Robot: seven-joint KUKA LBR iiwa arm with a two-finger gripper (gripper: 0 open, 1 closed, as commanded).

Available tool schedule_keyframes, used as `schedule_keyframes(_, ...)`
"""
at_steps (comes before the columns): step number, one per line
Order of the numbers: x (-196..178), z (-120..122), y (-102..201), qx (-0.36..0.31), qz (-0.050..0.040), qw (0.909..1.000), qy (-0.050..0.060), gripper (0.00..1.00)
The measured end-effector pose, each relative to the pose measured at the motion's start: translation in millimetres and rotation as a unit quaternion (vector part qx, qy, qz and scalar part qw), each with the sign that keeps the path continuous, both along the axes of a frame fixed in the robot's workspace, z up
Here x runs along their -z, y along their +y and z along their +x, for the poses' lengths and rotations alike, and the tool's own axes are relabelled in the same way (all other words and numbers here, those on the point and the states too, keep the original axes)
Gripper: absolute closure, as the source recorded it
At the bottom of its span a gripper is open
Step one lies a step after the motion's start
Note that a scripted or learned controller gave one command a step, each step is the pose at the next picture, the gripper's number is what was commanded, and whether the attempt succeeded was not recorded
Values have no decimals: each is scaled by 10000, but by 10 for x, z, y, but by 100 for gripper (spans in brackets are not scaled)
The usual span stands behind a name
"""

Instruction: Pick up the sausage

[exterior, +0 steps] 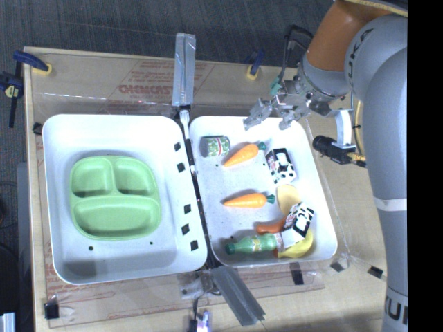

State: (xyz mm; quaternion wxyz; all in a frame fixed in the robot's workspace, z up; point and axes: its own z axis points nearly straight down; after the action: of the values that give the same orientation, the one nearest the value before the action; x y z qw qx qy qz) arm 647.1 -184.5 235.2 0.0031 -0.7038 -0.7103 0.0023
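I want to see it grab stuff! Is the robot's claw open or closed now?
Gripper: open, holding nothing, above the far edge of the right bin.

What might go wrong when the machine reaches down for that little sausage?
The sausage lies wedged among the green bottle, banana and a black-and-white toy, so the tool could pinch a neighbour instead. Little of it shows, so it may slip free. The tool also hovers at the bin's far rim, well away from it.

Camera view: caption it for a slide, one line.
Grey arm's claw open above the right white bin's far rim; reddish-orange sausage lies among toy food.
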Motion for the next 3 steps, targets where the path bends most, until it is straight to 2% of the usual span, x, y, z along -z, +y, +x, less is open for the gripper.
schedule_keyframes(1, 1045, 22, 356, -1947, 13, 9809, -6, 0)
schedule_keyframes(2, 454, -223, 987, -867, -1, 9962, -10, 0)
schedule_keyframes(3, 377, -213, 993, -891, 2, 9960, 13, 100)
